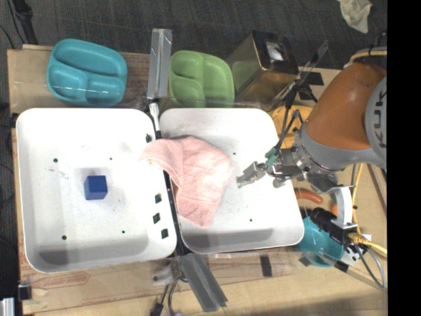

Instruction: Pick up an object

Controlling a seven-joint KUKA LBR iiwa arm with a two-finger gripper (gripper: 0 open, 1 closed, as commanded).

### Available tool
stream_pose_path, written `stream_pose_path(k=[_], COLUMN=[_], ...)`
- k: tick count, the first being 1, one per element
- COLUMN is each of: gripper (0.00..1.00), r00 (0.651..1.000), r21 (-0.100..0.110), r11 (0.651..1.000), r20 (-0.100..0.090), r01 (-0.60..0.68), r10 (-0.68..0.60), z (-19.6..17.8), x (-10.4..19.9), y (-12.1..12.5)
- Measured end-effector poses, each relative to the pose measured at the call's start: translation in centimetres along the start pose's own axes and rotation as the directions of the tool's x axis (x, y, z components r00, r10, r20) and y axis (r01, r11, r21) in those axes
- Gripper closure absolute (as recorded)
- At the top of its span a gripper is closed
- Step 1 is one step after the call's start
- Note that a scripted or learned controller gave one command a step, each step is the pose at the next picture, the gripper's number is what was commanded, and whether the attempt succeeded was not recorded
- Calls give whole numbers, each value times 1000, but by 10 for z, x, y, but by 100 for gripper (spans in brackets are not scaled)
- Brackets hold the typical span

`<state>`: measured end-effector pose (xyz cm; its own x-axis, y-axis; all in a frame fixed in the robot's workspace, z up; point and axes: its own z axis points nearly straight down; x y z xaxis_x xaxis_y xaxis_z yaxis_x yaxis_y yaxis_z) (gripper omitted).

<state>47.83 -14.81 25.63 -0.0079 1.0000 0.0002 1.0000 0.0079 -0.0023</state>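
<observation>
White bins, two of them, sit side by side on your wooden bench (99, 278) over dark carpet.
You have one pink cloth (192, 174) draped over the right bin's (263, 232) left edge, one blue cube (96, 187) mid left bin (39, 242); gripper (248, 174) just beside the cloth, grip unreadable.

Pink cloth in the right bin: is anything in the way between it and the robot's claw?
Nothing visible is. The end effector sits over the right bin, just right of the pink cloth, with bare white floor between them. The blue cube lies away in the left bin.
</observation>
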Motion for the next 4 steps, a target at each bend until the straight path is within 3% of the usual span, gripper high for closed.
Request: stream_pose_path(k=[1, 2, 3, 4], gripper=[0, 0, 0, 100], r00=[998, 999, 993, 993], r21=[3, -1, -6, -8], r11=[998, 999, 993, 993], r20=[1, 0, 2, 3], r01=[-56, 38, 118, 121], r10=[56, -38, -118, -121], z=[117, 161, 162, 151], x=[33, 35, 51, 51], y=[96, 149, 167, 168])
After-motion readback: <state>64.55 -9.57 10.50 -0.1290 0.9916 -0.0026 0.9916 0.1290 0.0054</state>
